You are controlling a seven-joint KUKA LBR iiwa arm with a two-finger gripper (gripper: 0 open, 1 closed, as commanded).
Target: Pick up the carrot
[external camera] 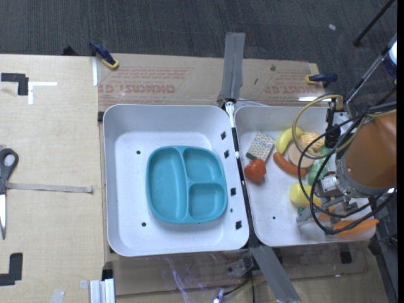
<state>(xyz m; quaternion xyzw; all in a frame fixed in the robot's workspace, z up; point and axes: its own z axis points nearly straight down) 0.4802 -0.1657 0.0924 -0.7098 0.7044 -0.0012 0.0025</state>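
The carrot [355,226] is a long orange piece lying along the front right corner of the right bin [271,229], partly behind cables. My gripper [314,212] hangs low over that bin's front right part, just left of the carrot's near end and below a yellow lemon [299,194]. Cables and the wrist hide how the gripper's tips stand against the carrot. The arm's orange band [374,151] looms above it at the right edge.
The right bin also holds a red tomato [255,170], a patterned block [259,146], a banana [285,140], a red-orange long piece [287,165] and a tan item [309,144]. A teal divided plate [187,184] lies in the left bin [120,169].
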